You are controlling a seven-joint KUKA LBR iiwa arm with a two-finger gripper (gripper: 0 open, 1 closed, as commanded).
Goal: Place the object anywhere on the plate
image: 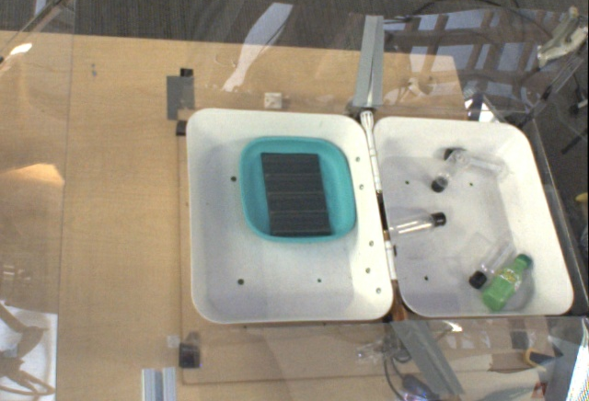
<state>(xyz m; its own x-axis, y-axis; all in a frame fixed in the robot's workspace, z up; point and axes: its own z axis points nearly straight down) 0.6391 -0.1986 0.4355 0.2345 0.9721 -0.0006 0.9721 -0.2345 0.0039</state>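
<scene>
Two white bins [276, 300] — left holds one teal plate [250, 197], right three clear vials [416, 224], one green bottle [506, 284].

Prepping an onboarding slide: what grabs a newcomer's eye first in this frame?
First, the teal plate in the left bin, with a dark ribbed pad lying on it. Next, the green object in the right bin's near right corner, beside a clear black-capped vial. Two more clear black-capped vials lie apart farther up in that bin.
</scene>
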